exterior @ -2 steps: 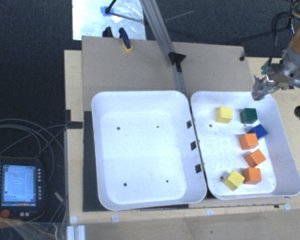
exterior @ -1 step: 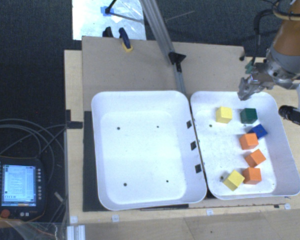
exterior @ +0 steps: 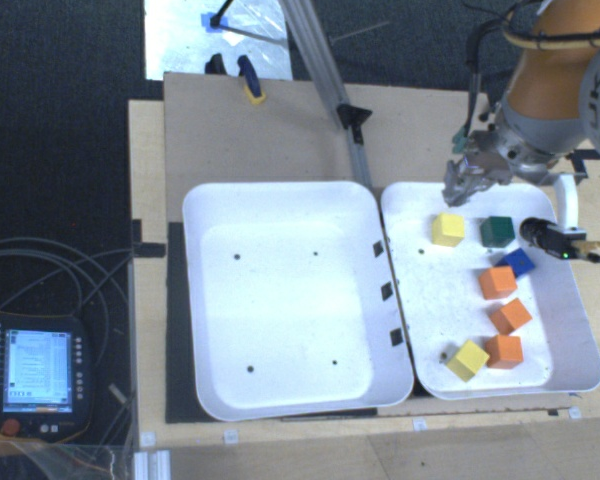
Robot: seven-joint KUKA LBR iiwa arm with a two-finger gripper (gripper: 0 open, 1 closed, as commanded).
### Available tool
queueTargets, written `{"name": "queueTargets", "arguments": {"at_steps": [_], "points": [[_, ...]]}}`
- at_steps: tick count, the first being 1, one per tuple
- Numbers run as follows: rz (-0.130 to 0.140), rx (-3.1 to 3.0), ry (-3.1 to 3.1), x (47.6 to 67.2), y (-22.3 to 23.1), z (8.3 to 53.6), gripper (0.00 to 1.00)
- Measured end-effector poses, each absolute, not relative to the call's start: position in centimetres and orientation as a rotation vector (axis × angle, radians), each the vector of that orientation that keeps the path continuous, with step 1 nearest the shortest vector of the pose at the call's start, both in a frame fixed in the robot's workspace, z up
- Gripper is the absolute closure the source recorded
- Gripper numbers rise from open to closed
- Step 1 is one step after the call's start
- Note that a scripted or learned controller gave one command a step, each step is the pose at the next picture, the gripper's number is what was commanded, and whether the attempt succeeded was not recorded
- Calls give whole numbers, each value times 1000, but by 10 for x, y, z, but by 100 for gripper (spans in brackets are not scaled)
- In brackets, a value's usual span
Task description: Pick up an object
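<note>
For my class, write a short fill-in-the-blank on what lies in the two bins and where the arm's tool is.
1. All the blocks lie in the ____ bin.
2. The number of orange blocks is ____.
3. The tool hangs above the far edge of that bin, nearest the ____ block beside the green block.
4. The block between the green block and the orange ones is ____.

Missing words: right; three; yellow; blue

The blue cube lies partly hidden behind an orange cube.

7 blocks loose in right bin.
</note>
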State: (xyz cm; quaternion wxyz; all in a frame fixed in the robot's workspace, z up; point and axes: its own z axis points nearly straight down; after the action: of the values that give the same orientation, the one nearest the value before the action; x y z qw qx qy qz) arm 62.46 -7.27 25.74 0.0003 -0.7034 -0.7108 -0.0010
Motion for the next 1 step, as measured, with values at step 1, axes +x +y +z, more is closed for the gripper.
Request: {"name": "queueTargets", "arguments": {"at_steps": [1], "points": [[-5,-2210,-2233,621,-23,264,100]]}}
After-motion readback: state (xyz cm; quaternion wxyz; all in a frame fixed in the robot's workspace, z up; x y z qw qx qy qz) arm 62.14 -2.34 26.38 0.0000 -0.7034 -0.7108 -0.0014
